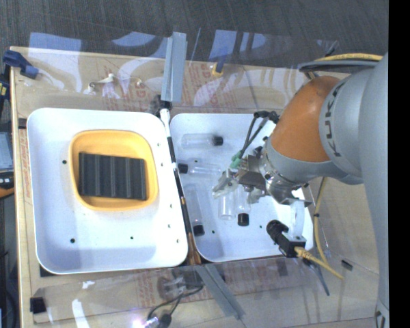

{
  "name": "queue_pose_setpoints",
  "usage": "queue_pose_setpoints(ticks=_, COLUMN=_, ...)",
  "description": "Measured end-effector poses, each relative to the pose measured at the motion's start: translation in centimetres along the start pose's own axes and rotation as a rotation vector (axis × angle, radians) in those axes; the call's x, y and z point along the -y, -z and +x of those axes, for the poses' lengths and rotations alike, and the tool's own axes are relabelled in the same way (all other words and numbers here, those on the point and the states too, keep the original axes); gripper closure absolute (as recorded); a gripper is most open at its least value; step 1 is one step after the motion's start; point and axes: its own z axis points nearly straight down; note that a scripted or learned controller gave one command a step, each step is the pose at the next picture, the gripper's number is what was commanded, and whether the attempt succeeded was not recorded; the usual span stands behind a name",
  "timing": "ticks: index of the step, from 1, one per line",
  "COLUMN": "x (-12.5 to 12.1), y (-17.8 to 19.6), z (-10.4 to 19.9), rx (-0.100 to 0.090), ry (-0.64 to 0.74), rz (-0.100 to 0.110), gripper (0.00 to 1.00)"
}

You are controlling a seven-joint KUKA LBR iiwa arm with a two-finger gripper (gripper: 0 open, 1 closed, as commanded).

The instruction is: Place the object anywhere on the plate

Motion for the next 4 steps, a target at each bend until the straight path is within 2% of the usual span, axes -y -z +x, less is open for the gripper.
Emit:
queue_pose_setpoints(ticks=1, x=-5.2, y=7.6, z=4.7, rx=-0.001, ry=0.063, rz=-0.001, gripper=1.00)
queue_pose_setpoints(ticks=2, x=-8.1, y=4.4, z=10.5, rx=0.000, ry=0.352, rz=0.000, gripper=1.00)
queue_pose_setpoints(ticks=3, x=-10.5, y=-1.1, z=11.3, rx=-0.001, ry=0.555, rz=0.002, gripper=1.00)
queue_pose_setpoints(ticks=4, x=-10.6, y=-1.1, z=11.3, rx=-0.001, ry=0.555, rz=0.001, gripper=0.00)
